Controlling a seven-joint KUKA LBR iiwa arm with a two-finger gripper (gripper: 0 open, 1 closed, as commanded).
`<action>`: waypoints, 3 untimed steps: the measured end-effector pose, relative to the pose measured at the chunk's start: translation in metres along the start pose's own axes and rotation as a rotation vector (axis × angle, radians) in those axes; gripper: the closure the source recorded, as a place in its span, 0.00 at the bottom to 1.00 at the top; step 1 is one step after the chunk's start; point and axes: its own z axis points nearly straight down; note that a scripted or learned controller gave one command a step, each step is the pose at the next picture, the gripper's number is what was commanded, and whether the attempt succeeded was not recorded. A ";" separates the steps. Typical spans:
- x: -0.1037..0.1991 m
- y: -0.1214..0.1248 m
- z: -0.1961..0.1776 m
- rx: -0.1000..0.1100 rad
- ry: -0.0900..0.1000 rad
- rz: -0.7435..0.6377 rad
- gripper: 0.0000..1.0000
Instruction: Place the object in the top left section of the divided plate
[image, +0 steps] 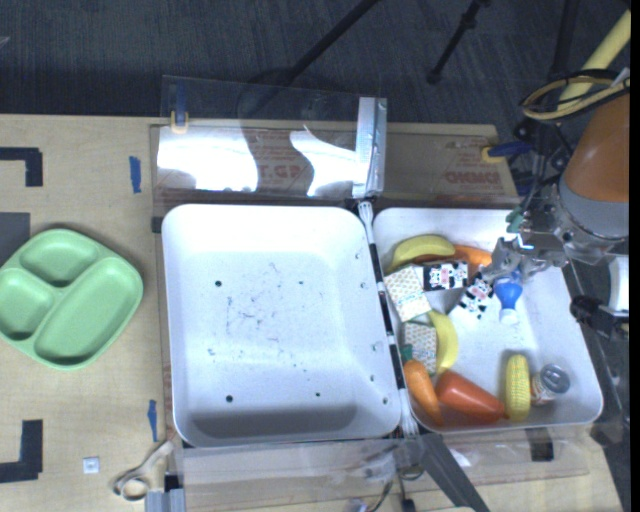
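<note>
The green divided plate (66, 297) lies on the wooden bench at the far left, outside both bins, with two small sections at its upper side and one long section below. My gripper (512, 256) hangs over the upper right part of the right bin (585, 395). Just beneath it are a blue bottle-like item (510, 295) and a small black-and-white cow toy (477, 298). A second black-and-white piece (444, 275), a yellow banana (422, 248) and an orange piece (472, 256) lie to its left.
The right bin also holds a corn cob (517, 385), an orange-red carrot (465, 393), a second banana (446, 340) and patterned packets (407, 296). The left bin (270, 320) lies between the plate and the right bin. A clear panel (270, 145) stands behind it.
</note>
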 end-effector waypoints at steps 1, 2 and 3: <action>-0.035 -0.069 -0.048 -0.001 0.002 -0.296 1.00; -0.064 -0.079 -0.054 -0.003 0.001 -0.612 1.00; -0.065 -0.078 -0.061 -0.002 0.002 -0.611 1.00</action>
